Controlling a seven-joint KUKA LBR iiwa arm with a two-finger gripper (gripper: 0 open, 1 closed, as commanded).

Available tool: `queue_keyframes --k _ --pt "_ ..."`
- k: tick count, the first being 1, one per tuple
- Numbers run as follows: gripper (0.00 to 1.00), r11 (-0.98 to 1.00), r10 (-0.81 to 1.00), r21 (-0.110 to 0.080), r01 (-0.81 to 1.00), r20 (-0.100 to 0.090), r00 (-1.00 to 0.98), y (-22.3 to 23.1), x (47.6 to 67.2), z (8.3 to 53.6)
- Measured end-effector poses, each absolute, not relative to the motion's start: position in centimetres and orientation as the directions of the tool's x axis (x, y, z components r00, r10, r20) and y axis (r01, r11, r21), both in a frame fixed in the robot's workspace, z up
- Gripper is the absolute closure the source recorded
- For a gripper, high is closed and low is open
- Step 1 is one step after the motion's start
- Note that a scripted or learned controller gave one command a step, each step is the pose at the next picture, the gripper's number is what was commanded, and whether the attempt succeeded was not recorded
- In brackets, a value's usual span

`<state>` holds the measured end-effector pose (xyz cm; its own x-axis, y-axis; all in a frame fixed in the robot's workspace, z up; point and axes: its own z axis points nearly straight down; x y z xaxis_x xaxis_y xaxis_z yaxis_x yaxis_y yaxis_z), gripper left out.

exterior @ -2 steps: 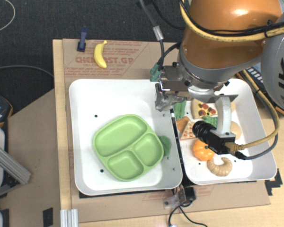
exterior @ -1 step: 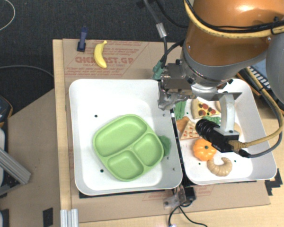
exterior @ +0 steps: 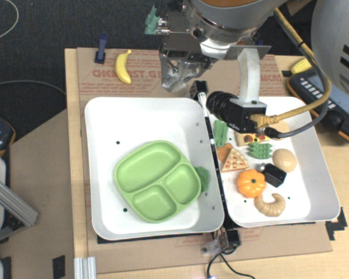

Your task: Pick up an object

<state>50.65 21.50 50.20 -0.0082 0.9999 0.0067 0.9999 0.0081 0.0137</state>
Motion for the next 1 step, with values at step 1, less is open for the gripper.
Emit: queue_keyframes --k 1 --pt "1.0 -0.002 1.0 -0.007 1.0 -0.003 0.002 19.42 47.87 44.21"
